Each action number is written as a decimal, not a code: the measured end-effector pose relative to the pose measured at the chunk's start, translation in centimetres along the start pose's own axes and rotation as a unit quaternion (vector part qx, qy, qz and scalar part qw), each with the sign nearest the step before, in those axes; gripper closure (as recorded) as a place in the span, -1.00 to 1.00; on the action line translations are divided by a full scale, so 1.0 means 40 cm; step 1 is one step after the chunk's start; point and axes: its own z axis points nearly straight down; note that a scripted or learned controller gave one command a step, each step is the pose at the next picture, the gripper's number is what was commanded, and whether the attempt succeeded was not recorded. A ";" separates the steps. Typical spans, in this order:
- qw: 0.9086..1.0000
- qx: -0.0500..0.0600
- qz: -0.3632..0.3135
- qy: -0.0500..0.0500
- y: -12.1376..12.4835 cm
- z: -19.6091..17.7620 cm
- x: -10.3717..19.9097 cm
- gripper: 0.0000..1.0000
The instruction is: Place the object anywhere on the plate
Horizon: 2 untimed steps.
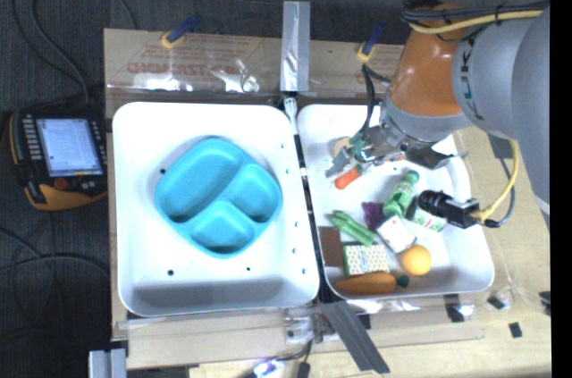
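**Camera view: pick stage, right bin, plate not yet loaded**

Item 1, the object. You have no single object named by the task; the nearest candidate to the tool is a small orange carrot-shaped piece (347,179), lying in the upper left part of the right bin (474,264), just below the gripper and close to the divider between the bins.

Item 2, the gripper (357,151). It hangs over the upper left of the right bin, with a patch of green at its tip. You cannot tell from this angle whether the fingers are spread or pressed together, nor whether anything sits between them.

Item 3, the arm (465,72). Grey with an orange band, it reaches in over the right bin's far corner.

Item 4, the plate (219,194). Blue, sectioned, it lies in the middle of the left bin (134,278), well apart from the gripper.

Item 5, other stock in the right bin: a green bottle (404,191), a purple piece (374,213), a long green vegetable (353,227), a white packet (396,233), a patterned box (365,259), a yellow-orange fruit (415,260), a larger carrot (366,283) along the near wall.

Judgement: you are at the grasp step, with transfer and release still to do. The next move calls for a confirmed hold on one item, a lift clear of the divider, then travel left over the plate.
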 end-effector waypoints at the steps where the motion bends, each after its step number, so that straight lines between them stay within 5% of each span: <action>1: 1.000 0.000 0.000 0.000 0.000 0.000 0.000 -1.00; 2: 0.999 0.000 -0.044 -0.001 0.184 0.000 0.124 -1.00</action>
